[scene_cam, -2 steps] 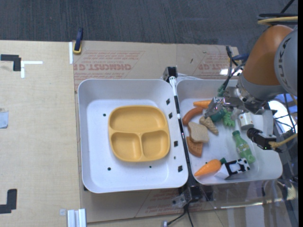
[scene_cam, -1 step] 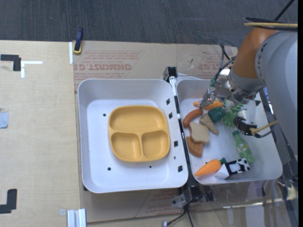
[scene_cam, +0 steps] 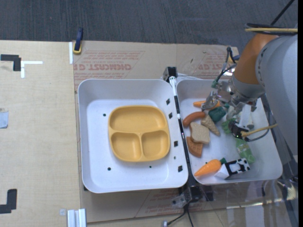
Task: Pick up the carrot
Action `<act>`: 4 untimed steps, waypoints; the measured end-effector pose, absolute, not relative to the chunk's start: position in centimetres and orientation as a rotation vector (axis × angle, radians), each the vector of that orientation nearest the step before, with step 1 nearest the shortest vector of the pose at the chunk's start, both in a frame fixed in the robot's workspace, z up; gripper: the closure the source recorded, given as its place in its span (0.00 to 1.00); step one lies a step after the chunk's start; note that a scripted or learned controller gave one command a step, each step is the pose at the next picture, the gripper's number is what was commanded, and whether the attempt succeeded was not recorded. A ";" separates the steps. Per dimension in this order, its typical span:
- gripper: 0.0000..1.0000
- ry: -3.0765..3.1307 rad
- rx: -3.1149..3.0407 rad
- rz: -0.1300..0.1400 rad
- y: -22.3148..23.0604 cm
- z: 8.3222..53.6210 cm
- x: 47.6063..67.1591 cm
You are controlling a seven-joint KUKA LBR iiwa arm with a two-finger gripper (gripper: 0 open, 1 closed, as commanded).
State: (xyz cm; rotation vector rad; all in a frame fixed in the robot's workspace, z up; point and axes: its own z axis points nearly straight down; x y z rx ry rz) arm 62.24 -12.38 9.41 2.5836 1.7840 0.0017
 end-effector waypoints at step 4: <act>0.00 0.815 3.037 -0.010 -10.5 15.6 59.8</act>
